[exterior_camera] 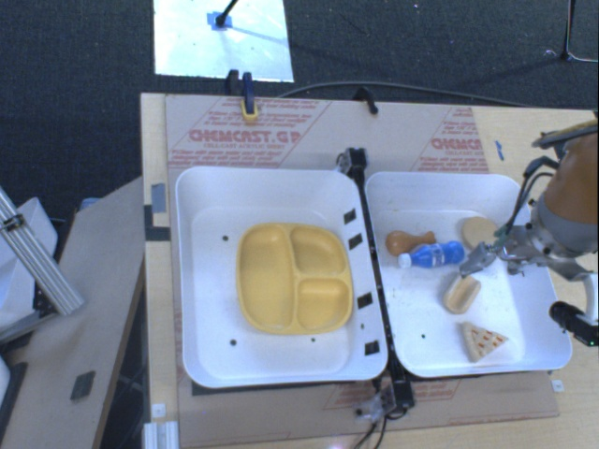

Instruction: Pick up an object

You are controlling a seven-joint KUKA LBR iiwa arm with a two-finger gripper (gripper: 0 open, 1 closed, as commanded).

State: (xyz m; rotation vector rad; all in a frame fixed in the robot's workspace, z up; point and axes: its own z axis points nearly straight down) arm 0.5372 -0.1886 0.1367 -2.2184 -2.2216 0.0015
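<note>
In the right bin (440,187), the end effector (477,258) hovers at centre; whether it is released or clenched, I cannot tell. A bread roll (461,294) lies just at its 6 o'clock, a blue bottle (432,255) at 9, a pizza slice (483,341) further toward 6. The yellow tray (294,277) occupies the left bin (215,195). Bare floor shows near the right bin's 7 o'clock corner.

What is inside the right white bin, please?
The right bin holds a brown drumstick-shaped piece, a blue bottle, a tan bread-like piece, a pizza slice and a tan round piece, which the gripper partly covers.
</note>
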